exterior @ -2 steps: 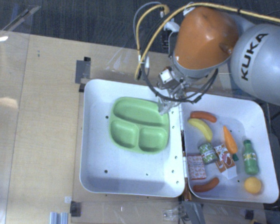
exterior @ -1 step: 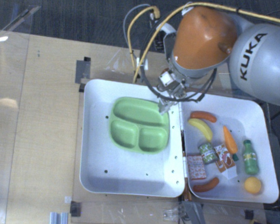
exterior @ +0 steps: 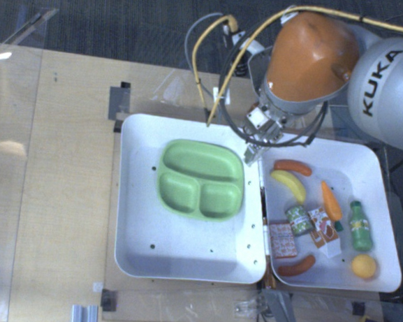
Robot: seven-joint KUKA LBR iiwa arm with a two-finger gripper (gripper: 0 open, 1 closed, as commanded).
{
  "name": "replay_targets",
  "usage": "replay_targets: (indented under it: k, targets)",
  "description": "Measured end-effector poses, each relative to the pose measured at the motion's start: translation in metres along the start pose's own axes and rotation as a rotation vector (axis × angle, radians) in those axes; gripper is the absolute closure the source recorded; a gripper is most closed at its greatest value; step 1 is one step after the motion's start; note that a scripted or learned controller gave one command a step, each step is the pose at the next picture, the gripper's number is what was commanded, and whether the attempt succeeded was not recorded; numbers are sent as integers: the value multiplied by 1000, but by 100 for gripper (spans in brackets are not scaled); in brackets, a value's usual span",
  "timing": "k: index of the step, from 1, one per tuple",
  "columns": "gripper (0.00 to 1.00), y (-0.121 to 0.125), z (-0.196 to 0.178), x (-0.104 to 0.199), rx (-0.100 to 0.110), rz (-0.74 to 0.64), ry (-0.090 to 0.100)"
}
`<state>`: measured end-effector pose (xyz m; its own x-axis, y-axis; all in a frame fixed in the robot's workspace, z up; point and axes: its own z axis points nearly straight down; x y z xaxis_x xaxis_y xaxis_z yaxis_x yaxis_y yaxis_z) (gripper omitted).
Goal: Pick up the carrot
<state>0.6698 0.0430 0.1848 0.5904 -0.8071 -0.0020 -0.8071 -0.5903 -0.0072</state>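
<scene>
The carrot [exterior: 330, 201] lies in the right bin [exterior: 381, 172], between the banana [exterior: 289, 185] and bottle [exterior: 360, 225]. The claw [exterior: 253, 151] hangs over both bins' shared back edge; I cannot tell its state.

Carrot [exterior: 330, 201] lies centrally in the right bin [exterior: 386, 176]; green tray [exterior: 201, 179] occupies the left bin [exterior: 131, 207]; gripper [exterior: 253, 152] hovers above their shared edge.

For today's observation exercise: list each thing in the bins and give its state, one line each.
carrot: lying in the right bin, not gripped
banana: lying flat
green bottle: on its side
green tray: flat in left bin, compartments bare
gripper: above the bins' divide, holding nothing
</scene>
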Motion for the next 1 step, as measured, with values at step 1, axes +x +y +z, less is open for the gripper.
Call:
replay_targets:
  k: [1]
  targets:
    - [100,20,0,28,0,-126,1]
